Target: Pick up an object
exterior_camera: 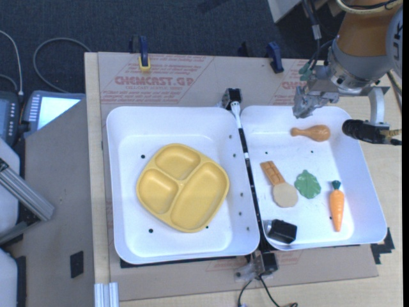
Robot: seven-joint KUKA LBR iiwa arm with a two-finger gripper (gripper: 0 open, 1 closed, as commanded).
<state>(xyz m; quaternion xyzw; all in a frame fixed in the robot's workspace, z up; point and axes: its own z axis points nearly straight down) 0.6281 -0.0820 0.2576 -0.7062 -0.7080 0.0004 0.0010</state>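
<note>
- Camera view: my tool (pixel 305 105) hangs over the far edge of the right bin (pixel 374 190), just beyond the drumstick (pixel 311 132), and nothing is between its tips. From this slant I cannot tell whether they are apart or together.
- The drumstick lies on the bin floor, long axis across the bin, its thin end pointing towards the divider. It is the closest thing to me, so I judge it the natural pick.
- To do it well, I should centre over its thick body, turn the wrist so the closing line crosses the short width, and come straight down.
- Further from the drumstick, towards the bin's near edge, lie a waffle stick (pixel 278 183), a green leaf (pixel 307 184), a carrot (pixel 337 204) and a black block (pixel 282 229); they are well apart from it.
- My arm comes in over the desk (pixel 192 72) from the drumstick's right, the orange band (pixel 364 15) above the wrist, and the wrist points steeply down.
</note>
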